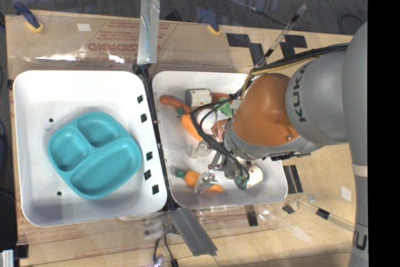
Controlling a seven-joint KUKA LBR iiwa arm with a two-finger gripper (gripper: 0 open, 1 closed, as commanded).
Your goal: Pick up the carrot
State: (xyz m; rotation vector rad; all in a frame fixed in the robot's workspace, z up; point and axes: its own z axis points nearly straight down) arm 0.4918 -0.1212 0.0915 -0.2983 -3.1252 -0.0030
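In the right bin (275, 194) a small carrot (190, 179) with a green top lies near the front wall. My gripper (209, 177) hangs right over it and hides its middle, so orange shows on both sides of the gripper. A longer orange carrot (190, 125) lies farther back, left of the wrist. The arm's orange band (265, 115) covers the middle of the bin.
A brown sausage (170, 100) and a white block (199, 97) sit at the back of the right bin. A white and red object (251, 177) lies just right of the gripper. The left bin (31, 103) holds a teal divided plate (94, 153).
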